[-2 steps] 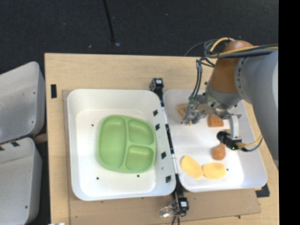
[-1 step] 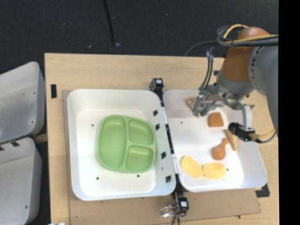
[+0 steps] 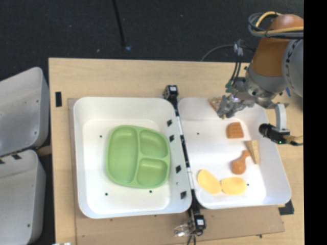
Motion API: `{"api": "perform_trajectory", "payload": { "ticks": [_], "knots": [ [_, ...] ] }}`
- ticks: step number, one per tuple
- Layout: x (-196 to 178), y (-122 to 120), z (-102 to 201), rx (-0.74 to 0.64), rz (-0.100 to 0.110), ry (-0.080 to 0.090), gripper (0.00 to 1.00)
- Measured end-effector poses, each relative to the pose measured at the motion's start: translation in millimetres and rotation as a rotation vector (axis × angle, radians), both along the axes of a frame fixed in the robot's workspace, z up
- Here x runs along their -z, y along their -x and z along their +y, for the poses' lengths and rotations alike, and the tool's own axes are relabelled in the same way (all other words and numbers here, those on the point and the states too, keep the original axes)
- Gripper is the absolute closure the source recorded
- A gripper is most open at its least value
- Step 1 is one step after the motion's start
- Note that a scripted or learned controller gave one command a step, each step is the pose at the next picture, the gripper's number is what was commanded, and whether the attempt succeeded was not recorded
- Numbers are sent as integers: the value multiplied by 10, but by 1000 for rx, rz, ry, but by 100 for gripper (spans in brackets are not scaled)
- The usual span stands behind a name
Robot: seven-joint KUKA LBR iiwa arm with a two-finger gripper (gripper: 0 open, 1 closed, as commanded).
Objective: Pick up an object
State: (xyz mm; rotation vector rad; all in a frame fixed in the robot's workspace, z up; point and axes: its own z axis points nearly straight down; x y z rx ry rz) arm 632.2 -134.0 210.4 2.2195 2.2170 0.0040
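Observation:
My gripper [image 3: 226, 106] hangs over the far edge of the right bin [image 3: 204, 142], beside a small tan piece [image 3: 214, 104] at its left. An orange-brown block [image 3: 235, 130] lies just in front of the gripper. Nearer the front lie a tan wedge [image 3: 253, 150], a brown drumstick-shaped piece [image 3: 239, 163] and two yellow slices [image 3: 220, 184]. The arm comes in from the right, its orange band [image 3: 271, 50] above the wrist.
A green divided plate [image 3: 138, 156] lies in the left bin [image 3: 92, 121]. A row of black clips [image 3: 179, 147] runs along the seam between the bins. A black cable loops behind the arm at the bench's far right.

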Motion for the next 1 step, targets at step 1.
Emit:
{"api": "perform_trajectory", "payload": {
  "ticks": [1],
  "knots": [
    [-447, 9, 28, -3, -1, 0, 100]
  ]
}}
